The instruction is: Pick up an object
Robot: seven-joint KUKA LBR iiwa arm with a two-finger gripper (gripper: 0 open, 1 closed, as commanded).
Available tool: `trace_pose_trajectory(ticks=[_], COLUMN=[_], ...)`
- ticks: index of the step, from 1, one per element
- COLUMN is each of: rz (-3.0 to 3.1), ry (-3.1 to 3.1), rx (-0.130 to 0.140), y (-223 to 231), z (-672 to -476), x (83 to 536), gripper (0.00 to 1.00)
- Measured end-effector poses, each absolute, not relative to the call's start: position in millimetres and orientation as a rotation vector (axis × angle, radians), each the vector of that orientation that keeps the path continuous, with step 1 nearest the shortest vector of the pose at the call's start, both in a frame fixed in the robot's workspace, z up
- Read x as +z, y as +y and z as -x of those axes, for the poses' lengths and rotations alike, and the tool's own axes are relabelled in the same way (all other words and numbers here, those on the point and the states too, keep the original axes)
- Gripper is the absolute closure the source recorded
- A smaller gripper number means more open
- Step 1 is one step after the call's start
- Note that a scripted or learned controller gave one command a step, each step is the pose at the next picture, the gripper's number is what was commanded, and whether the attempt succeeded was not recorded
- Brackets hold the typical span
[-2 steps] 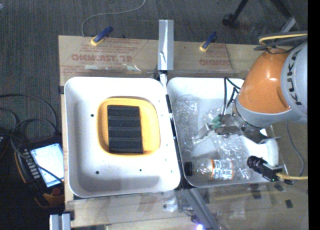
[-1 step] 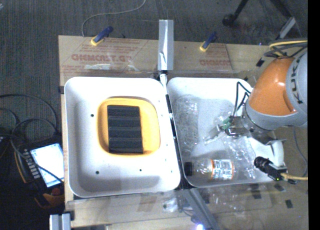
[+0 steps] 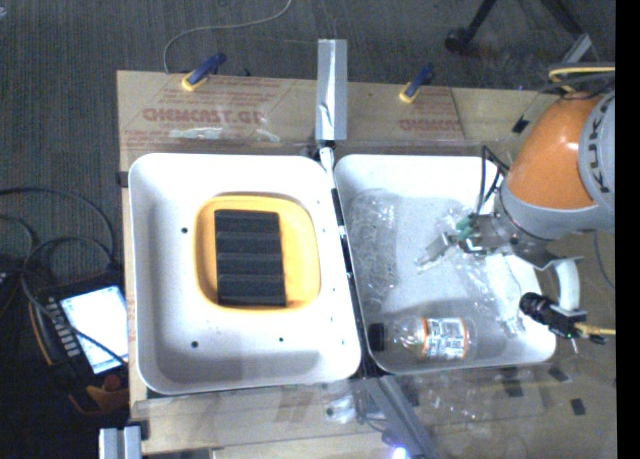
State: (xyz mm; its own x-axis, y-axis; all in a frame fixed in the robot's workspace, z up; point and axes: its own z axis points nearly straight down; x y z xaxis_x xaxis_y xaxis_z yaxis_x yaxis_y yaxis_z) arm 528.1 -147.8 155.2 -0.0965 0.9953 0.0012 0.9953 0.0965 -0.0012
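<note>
Where the grey arm, with its orange band (image 3: 555, 142), reaches in from the right, the gripper (image 3: 452, 240) hangs low over the upper middle of the right bin (image 3: 420, 169). Its metal tip sits among glints of crumpled clear film (image 3: 492, 287), and I cannot tell whether it is spread or closed, or whether anything is caught in it. The film lies just beside and partly under the tip and trails toward the bin's right wall.

Nearer the front wall of the same bin, a clear bottle (image 3: 432, 337) lies on its side. It has a white and orange label and its dark cap points left, and it lies apart from the gripper. A second patch of clear wrap (image 3: 372, 237) lies along the bin's left side, between the dividing wall and the gripper.

The left bin (image 3: 160, 347) holds one thing, a yellow tray (image 3: 208, 247) sitting flat near the middle. A black ribbed block (image 3: 250, 257) fills its recess.

Both bins rest on a brown board (image 3: 230, 112). Two blue and yellow clamps (image 3: 203, 70) grip its far edge, and a metal post (image 3: 331, 87) stands between them at the seam of the bins. On the floor to the left lies a lit tablet (image 3: 88, 322) with dark cables around it.
</note>
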Motion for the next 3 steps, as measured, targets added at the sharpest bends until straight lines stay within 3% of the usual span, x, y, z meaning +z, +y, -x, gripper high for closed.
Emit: trace_pose_trajectory(ticks=[1, 2, 3], rz=[2.314, 2.413, 2.595], ry=[-2.126, -2.011, -1.768], rx=[0.005, 0.005, 0.005], y=[-191, -192, -197], z=[-582.8, -502.8, -501.0], x=[205, 257, 252], gripper=[0.00, 0.00, 0.00])
